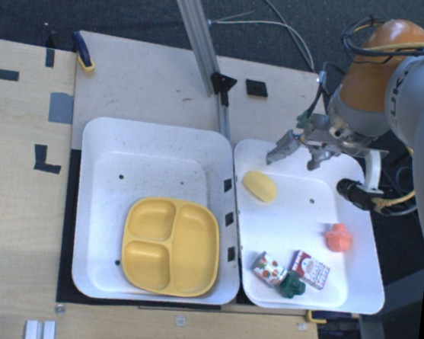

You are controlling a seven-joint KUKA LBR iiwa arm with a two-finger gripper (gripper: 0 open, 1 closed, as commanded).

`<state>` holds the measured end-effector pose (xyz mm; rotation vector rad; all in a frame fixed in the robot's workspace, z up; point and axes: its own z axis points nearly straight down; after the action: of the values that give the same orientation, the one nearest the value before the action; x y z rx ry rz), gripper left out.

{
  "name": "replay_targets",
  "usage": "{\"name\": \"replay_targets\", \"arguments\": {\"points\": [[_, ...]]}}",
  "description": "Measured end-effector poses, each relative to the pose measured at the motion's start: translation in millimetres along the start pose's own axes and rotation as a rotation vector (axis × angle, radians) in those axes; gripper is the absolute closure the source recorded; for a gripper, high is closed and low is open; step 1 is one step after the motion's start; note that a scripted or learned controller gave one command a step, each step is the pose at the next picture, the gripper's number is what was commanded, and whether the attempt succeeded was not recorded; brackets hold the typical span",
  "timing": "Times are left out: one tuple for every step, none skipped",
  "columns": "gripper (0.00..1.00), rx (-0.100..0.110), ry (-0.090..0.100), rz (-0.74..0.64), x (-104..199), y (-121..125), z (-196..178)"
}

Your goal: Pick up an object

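My gripper [296,156] hangs open over the back edge of the right bin [367,245], its two grey fingers spread with nothing between them. A pale yellow lemon-shaped object [260,186] lies just below and left of the fingers, apart from them. Farther forward in the same bin lie an orange-pink lump [338,238], a small red and white carton [311,270], a small printed can [267,269] and a dark green piece [292,288].
The left bin [98,189] holds a yellow divided plate [171,246]. A slanted metal post [198,29] rises behind the bins. The wall between the two bins runs close to the lemon-shaped object.
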<state>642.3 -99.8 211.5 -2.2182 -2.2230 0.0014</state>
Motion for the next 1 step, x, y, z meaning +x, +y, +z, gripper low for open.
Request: {"name": "replay_targets", "arguments": {"points": [[0.0, 0.004, -0.001, 0.0, 4.3, -7.7, 47.0]]}}
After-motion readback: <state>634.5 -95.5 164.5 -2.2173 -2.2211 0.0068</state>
